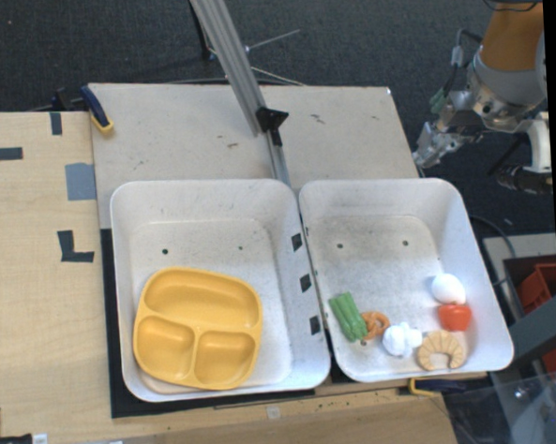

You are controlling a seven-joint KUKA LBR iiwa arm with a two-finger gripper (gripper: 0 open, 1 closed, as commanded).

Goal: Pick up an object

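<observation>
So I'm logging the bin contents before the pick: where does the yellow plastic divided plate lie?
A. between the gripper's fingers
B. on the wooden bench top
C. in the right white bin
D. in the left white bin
D: the yellow plastic divided plate lies flat in the left white bin, at its near end.

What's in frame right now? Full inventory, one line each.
bins: 2, white, side by side on the bench
divided plate: 1, yellow, left bin, near front
green vegetable: 1, green, right bin, front left
pretzel: 1, orange-brown, right of the green vegetable
small white item: 1, white, right bin front
croissant: 1, tan, right bin front right
tomato: 1, red, above the croissant
egg: 1, white, above the tomato
clamp: 1, blue and yellow, bench's far left corner
arm: 1, grey and orange, top right, outside the bins
gripper: 1, grey, beyond the right bin's far corner
</observation>
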